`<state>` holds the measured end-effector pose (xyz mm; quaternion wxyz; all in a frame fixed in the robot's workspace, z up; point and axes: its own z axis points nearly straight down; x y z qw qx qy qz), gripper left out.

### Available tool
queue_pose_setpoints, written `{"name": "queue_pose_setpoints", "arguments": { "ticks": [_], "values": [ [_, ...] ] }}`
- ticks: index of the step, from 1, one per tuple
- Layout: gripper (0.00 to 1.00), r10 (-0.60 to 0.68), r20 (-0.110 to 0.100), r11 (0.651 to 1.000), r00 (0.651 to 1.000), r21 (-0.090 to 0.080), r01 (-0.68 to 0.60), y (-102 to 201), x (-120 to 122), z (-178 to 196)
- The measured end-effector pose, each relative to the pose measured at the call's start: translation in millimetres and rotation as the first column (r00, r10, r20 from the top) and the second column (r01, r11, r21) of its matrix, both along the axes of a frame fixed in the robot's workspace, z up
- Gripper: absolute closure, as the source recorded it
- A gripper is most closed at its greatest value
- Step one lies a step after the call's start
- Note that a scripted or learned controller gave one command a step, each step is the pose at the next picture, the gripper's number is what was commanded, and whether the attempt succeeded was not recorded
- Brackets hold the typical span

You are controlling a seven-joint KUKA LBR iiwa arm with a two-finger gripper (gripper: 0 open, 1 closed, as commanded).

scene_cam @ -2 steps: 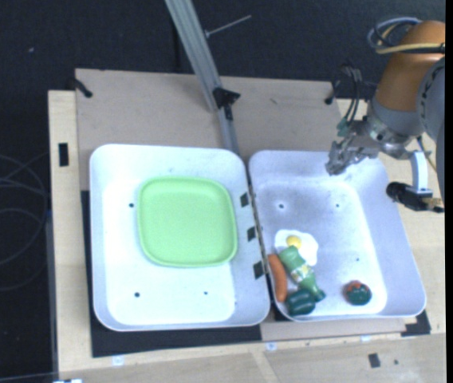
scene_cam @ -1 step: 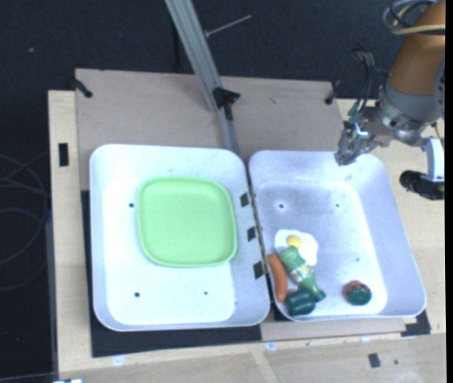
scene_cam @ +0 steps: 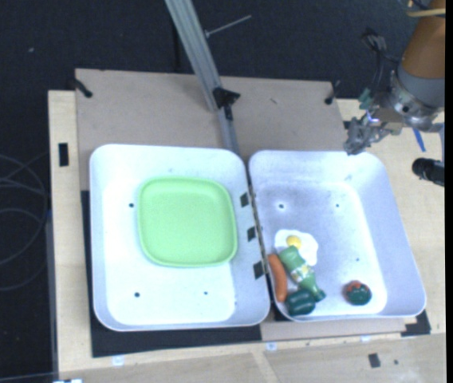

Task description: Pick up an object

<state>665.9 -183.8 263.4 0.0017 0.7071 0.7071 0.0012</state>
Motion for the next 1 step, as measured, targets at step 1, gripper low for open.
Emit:
{"name": "queue_pose_setpoints", "arguments": {
  "ticks": [1],
  "values": [
    [1.0,0.003,-0.002,1.0,1.0,0.001,-0.003,52.9,2.5,4.8]
  ]
}}
